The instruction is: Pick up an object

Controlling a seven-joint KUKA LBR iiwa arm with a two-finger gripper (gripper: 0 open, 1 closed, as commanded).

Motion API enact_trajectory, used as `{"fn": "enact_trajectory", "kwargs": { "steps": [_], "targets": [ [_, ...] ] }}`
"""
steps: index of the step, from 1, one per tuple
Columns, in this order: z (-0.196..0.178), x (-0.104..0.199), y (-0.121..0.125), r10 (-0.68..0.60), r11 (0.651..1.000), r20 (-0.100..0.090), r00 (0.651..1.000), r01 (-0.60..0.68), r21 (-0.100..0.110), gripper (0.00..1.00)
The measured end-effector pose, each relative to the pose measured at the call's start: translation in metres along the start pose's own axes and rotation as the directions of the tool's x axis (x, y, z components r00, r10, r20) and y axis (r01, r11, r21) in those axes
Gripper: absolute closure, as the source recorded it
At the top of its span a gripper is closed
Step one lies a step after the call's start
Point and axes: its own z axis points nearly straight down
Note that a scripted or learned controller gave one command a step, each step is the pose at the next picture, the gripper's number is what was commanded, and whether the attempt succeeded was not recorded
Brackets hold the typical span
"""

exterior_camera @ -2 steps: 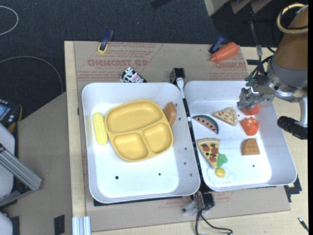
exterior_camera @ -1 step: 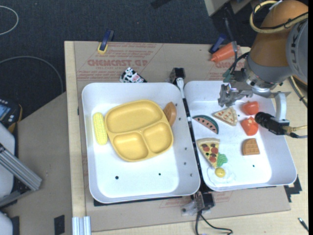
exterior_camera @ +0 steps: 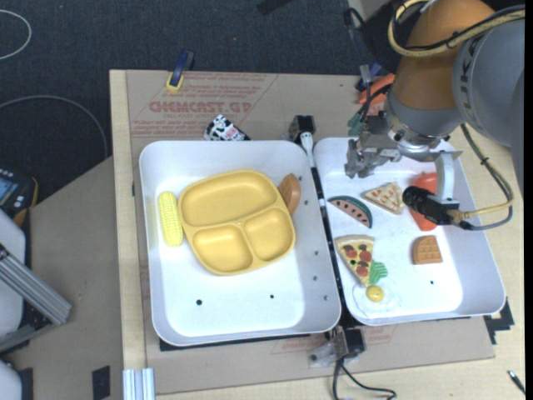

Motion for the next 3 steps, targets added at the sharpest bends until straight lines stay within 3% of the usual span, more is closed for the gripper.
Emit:
{"fn": "enact_trajectory", "kwargs": {
  "steps": [2,3],
  "targets": [
    [-0.002,0.092,0.033,0.000,1.000,0.000,1.000,0.000,-0.001,1.00],
    [-0.006,0.109,0.029,0.003,1.000,0.000,1.000,-0.003,0.000,1.00]
  ]
}}
